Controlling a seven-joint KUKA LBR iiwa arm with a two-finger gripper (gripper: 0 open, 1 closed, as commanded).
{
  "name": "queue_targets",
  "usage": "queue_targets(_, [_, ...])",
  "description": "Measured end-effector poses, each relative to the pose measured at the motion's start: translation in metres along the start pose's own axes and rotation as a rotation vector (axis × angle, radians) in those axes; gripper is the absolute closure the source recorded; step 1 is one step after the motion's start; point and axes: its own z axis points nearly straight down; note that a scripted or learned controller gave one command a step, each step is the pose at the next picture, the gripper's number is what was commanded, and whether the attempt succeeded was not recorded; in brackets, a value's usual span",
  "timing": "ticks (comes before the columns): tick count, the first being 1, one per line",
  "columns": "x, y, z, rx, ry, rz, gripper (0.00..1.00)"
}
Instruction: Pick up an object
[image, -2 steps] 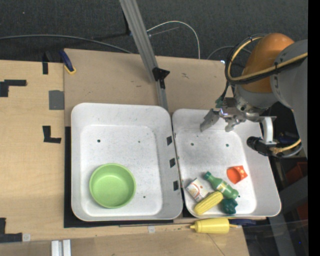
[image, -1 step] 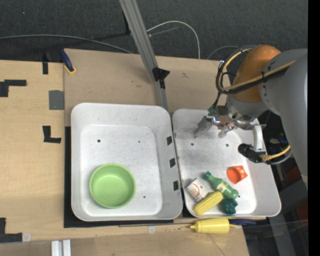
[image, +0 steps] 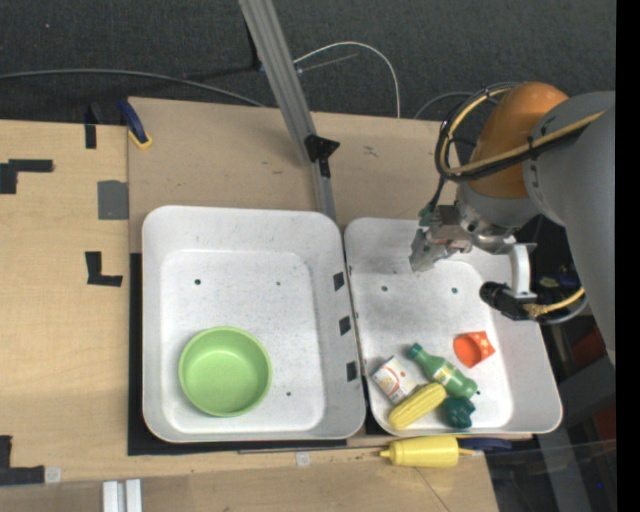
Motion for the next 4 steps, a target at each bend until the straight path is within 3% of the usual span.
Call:
queue_targets(1, [0.000,0.004,-0.063,-0.008,-0.001,0.002,1.00])
queue_targets(2, [0.001,0.005,-0.063,-0.002,0.001,0.002,1.00])
queue_targets(4, [0.109,0.021,-0.056,-0.001,0.002,-0.003,1.00])
